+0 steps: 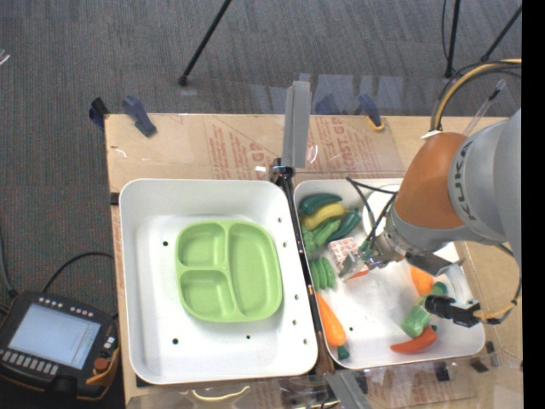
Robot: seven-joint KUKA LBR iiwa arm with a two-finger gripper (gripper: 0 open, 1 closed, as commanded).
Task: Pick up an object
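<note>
The likeliest target is a small white-and-red packet (pixel 344 250) lying near the middle of the right bin (pixel 467 341), just right of some green pods (pixel 324 272) and below a heap of green and yellow vegetables (pixel 327 214). The gripper (pixel 364 260) is low in that bin, right beside the packet and seemingly touching its right edge, with an orange bit just beneath it; whether the gripper is wide, narrow or closed on anything cannot be told from here, since the wrist and cables cover it. Nothing appears lifted, so I judge the pick not yet done: the reach into the bin is made, while the grasp and raise remain. Elsewhere in the bin lie a carrot (pixel 331 320) along the left wall, a red chilli (pixel 415 342) and a green piece (pixel 416 319) near the front right. The left bin (pixel 136 228) holds a green divided plate (pixel 228 270). Both bins sit on the worktop (pixel 196 143).
</note>
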